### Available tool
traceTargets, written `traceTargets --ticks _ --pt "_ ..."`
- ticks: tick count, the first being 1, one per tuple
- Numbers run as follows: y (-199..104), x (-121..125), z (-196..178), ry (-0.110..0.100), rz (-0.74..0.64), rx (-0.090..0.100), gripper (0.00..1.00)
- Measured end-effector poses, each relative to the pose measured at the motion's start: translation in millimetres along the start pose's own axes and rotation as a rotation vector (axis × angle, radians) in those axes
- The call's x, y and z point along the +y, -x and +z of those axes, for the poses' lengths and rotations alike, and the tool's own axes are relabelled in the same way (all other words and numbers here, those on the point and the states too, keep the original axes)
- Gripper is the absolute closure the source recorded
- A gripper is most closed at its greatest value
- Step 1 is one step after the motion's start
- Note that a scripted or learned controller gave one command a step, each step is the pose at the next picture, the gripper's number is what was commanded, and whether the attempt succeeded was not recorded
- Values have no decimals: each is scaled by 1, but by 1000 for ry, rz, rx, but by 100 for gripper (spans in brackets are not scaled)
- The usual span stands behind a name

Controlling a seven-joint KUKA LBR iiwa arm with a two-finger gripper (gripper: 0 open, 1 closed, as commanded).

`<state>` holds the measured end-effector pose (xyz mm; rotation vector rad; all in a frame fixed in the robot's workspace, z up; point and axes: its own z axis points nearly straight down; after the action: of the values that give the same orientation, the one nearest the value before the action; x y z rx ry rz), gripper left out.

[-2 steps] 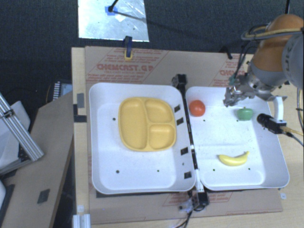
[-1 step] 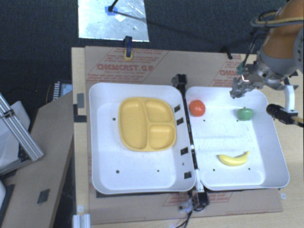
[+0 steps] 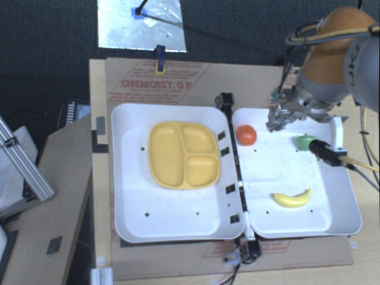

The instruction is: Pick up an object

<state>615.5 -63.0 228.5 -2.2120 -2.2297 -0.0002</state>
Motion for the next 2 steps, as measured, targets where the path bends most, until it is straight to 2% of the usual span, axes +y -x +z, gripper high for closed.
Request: traceTargets --ticks 1,2 --pt "-42 -13 7 1 1 0 100" --pt "-89 -41 7 0 -1 1 100"
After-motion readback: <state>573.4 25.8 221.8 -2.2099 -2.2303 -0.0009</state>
